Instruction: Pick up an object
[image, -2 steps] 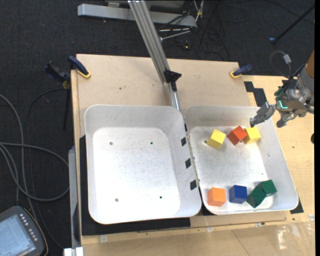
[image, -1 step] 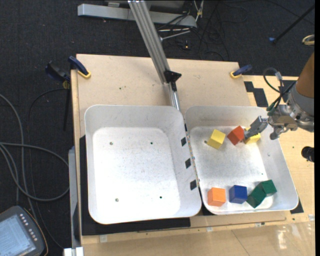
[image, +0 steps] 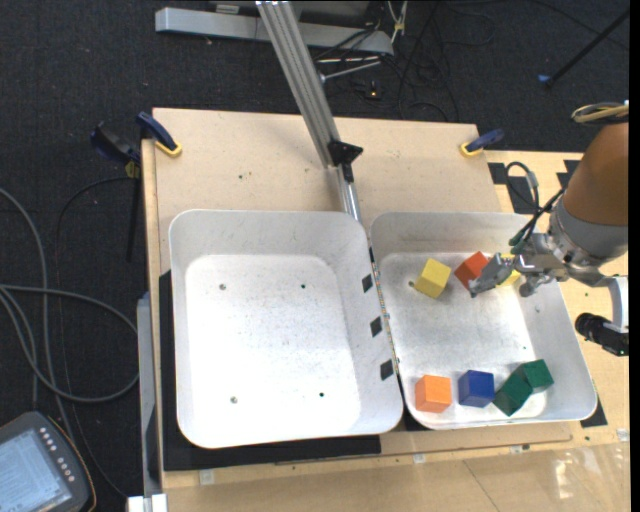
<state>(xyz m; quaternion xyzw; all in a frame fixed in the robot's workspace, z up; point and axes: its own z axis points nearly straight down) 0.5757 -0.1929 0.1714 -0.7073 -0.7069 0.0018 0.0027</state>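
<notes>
With our tool (image: 490, 278) beside the red block (image: 472, 267), its spread beyond telling, we should centre over that 1 block before closing.

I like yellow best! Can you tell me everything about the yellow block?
The yellow block is a small cube with plain faces and a matte look. It sits tilted in the right white bin, in its upper part, near the wall shared with the left bin. An orange-red block lies close on its right, and the hand hovers just beyond that.
</notes>
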